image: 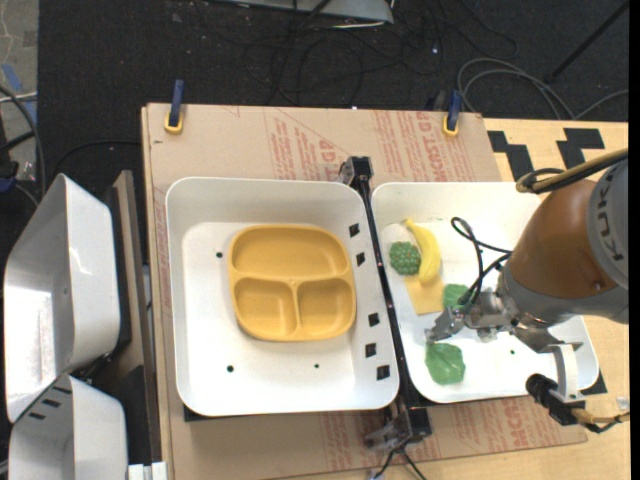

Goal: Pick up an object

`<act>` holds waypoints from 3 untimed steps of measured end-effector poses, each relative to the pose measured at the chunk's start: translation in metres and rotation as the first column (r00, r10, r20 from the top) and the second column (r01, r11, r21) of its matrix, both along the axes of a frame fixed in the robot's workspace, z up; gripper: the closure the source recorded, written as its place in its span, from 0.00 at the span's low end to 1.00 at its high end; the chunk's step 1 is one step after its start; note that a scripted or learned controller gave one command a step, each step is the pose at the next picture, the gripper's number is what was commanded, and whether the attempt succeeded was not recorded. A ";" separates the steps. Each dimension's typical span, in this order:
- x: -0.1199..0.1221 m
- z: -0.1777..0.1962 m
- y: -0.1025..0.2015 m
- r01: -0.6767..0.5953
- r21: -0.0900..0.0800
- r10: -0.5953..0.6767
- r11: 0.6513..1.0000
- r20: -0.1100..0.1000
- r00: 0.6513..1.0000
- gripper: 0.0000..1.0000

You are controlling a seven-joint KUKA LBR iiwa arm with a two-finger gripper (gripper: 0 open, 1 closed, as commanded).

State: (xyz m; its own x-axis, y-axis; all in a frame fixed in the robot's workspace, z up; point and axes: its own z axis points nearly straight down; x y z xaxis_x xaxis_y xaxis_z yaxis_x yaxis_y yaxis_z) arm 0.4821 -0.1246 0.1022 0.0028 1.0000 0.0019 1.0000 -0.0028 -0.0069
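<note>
The right bin (560, 200) holds a yellow banana (427, 251), a green broccoli piece (404, 258), a flat pale-yellow slice (426, 295) and two green items. One green item (456, 295) lies just behind my gripper (447, 326). The other, a leafy green piece (445, 363), lies just in front of it near the bin's front wall. My gripper hangs low between these two green items, reaching in from the right. I see nothing lifted off the bin floor.
A yellow divided plate (293, 281) sits in the middle of the left bin (190, 298). A black divider strip (380, 288) runs between the bins. Black cables (475, 243) loop over the right bin near the wrist.
</note>
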 end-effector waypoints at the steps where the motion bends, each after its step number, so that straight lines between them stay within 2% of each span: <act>1: 0.002 0.014 0.000 0.002 -0.001 -0.002 1.000 0.006 1.000 1.00; 2: 0.001 0.059 0.007 -0.006 -0.003 0.006 1.000 0.010 1.000 1.00; 3: 0.011 0.108 0.005 -0.006 -0.003 0.006 1.000 0.012 1.000 1.00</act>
